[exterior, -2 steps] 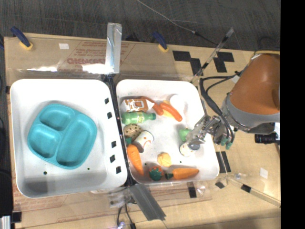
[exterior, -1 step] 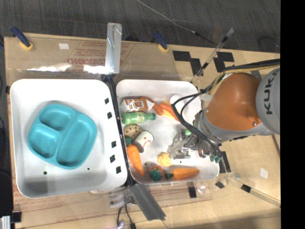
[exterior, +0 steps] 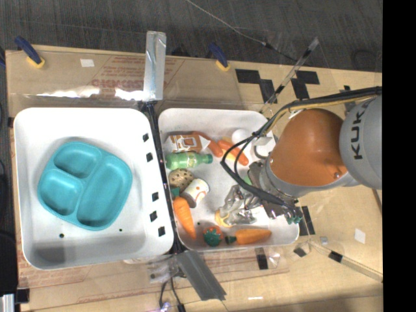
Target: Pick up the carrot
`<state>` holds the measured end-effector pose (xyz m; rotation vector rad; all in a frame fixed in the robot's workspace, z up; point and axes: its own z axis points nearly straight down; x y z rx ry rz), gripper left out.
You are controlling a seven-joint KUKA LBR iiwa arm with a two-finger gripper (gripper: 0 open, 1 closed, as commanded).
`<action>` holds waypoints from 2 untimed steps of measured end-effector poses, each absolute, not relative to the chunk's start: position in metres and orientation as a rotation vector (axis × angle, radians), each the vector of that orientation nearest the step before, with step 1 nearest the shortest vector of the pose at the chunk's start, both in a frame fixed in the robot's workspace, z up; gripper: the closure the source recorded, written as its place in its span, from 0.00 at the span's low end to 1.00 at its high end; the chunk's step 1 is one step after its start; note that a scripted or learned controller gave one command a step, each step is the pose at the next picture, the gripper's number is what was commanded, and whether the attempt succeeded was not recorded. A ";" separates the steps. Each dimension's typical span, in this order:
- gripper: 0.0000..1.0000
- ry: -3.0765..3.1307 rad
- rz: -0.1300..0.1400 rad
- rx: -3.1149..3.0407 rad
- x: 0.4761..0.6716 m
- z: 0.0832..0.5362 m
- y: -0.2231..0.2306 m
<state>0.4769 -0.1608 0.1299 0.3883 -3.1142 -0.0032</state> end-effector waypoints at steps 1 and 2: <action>1.00 -3.017 0.006 0.896 0.521 0.251 -0.182; 1.00 -2.886 0.003 1.249 0.551 0.265 -0.210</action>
